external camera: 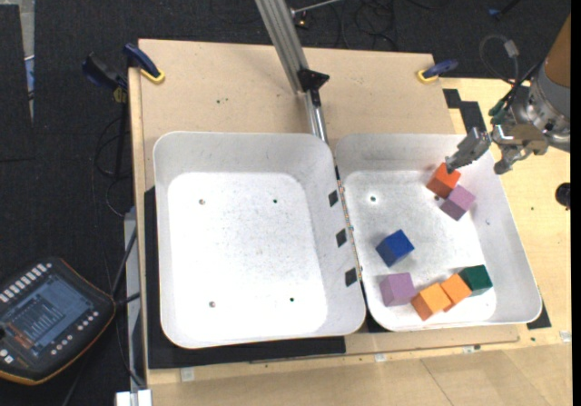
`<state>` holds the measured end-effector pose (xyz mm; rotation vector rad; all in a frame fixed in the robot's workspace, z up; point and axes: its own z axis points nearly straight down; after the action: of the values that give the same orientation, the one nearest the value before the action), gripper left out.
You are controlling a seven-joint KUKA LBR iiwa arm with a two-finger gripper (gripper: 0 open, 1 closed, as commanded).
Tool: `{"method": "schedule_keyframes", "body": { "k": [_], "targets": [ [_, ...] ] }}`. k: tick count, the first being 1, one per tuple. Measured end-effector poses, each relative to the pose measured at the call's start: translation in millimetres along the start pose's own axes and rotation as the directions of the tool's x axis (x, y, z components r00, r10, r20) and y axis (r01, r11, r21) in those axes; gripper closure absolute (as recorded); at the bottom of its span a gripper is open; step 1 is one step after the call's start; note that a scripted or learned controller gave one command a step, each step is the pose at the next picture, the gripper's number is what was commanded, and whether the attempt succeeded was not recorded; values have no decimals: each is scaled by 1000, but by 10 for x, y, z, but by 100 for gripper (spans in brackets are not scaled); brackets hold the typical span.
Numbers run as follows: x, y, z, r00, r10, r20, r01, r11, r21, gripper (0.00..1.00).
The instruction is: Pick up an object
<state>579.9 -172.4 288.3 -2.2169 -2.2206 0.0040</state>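
Observation:
The right bin point(508, 232) holds several small blocks. A red-orange block point(443, 181) lies at its upper right, touching a pale purple block point(457, 202) just below it. A blue block point(394, 247) sits near the middle. Along the front lie a second purple block point(396, 288), an orange block point(432, 298) and a green block point(476, 280). My gripper point(478, 160) hangs open over the bin's far right corner. Its left finger point(463, 152) points down toward the red-orange block, and nothing sits between the fingers.
The left bin point(172, 213) stands beside the right one, joined at a dark hinge strip. A slanted metal pole point(281, 27) crosses the back of the bench. Clamps sit at the board's far corners, and a teach pendant point(45, 313) lies at lower left.

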Motion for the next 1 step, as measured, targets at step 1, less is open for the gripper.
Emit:
{"method": "schedule_keyframes", "body": {
  "k": [1],
  "targets": [
    [1, 7, -26, 1000, -1, 1, 1, 1000, -5, 0]
  ]
}}
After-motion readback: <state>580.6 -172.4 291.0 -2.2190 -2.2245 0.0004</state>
